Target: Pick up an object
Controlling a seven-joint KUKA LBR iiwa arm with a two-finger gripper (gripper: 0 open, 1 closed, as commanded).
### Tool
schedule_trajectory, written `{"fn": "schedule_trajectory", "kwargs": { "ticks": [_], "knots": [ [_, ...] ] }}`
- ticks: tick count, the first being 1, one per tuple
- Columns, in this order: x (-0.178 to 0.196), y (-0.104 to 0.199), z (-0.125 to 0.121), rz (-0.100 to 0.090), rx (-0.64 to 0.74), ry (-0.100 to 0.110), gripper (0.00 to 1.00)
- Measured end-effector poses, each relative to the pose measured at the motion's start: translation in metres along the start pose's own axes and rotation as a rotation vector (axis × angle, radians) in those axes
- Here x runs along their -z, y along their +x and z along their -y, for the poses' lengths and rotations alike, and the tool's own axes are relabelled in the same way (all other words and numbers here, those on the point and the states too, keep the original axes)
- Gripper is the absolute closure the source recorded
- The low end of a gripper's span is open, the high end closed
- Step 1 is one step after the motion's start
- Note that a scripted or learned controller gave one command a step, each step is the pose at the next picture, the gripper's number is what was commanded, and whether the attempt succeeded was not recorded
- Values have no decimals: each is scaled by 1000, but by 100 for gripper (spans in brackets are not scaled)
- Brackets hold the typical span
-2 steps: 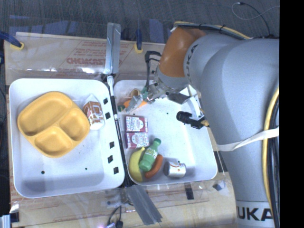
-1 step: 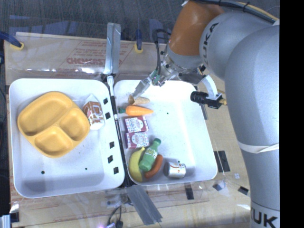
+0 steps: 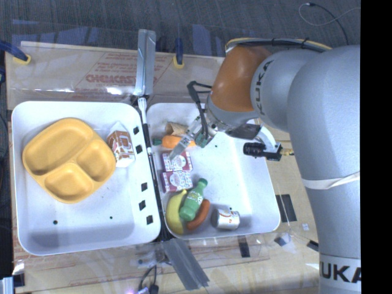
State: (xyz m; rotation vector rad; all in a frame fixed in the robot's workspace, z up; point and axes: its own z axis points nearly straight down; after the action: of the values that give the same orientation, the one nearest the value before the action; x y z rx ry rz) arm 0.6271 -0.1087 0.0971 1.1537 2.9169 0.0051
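My gripper (image 3: 190, 144) is low in the right bin (image 3: 254, 182), at the right end of an orange carrot (image 3: 170, 141) lying near the bin's left wall. The fingers stand apart, one grey finger (image 3: 180, 150) across the carrot and the other just right of it, so the gripper is open. Below the carrot lie two red-and-white cartons (image 3: 176, 162) (image 3: 176, 180). Further down are a green bottle (image 3: 193, 199), a banana (image 3: 173, 213), a brown sausage (image 3: 201, 214) and a silver can (image 3: 227, 219). A small tan item (image 3: 175, 128) lies just above the carrot.
The left bin (image 3: 79, 225) holds a yellow divided plate (image 3: 68, 158) and a small brown-and-white carton (image 3: 121, 147) by its right wall. The arm's orange band and grey body cover the right bin's upper right corner. A divider with black clips runs between the bins.
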Motion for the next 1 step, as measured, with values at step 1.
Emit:
{"fn": "schedule_trajectory", "kwargs": {
  "ticks": [1],
  "knots": [
    [14,-3,-1,8,3,-3,100]
  ]
}}
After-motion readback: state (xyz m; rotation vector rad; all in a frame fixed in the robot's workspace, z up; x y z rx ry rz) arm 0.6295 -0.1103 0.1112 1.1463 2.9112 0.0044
